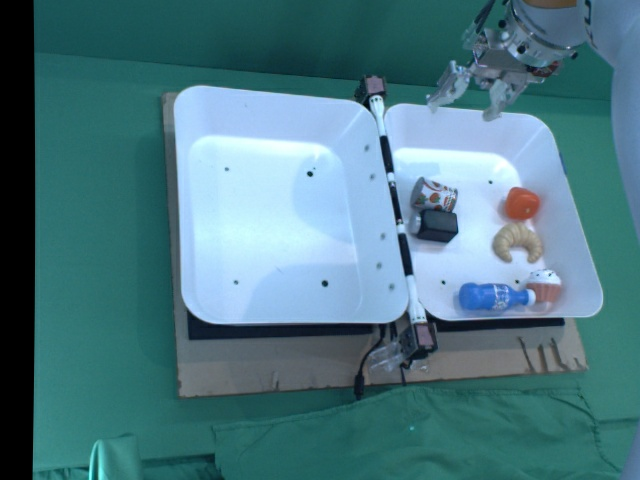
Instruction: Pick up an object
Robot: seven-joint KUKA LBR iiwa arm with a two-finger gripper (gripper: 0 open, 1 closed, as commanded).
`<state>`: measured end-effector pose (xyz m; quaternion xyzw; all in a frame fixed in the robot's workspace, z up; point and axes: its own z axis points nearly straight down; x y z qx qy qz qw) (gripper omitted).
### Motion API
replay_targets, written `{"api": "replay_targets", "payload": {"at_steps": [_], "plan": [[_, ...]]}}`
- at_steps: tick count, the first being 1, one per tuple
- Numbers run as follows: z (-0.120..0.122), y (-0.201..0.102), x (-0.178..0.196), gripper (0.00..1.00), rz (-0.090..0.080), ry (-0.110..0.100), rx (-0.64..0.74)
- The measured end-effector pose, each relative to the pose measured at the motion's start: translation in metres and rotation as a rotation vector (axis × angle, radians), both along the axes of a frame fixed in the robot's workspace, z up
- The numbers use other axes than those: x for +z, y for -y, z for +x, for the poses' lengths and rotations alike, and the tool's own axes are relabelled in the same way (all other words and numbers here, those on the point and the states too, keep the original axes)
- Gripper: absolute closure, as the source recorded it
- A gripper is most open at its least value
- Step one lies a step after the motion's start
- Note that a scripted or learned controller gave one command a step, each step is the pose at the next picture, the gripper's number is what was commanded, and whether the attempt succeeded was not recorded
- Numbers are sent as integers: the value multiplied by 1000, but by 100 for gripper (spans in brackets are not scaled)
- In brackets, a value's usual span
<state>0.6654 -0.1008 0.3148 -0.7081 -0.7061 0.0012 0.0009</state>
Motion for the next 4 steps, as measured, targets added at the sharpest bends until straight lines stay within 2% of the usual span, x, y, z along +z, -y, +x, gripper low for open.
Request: {"api": "replay_targets", "payload": {"at_steps": [1, 2, 3, 4], "plan": [[0, 0, 0, 0, 0, 0, 0], [-6, 9, -49, 0, -1, -4, -2], [-10, 11, -113, 0, 0, -7, -1], [-7, 12, -132, 0, -2, 5, 0]]}}
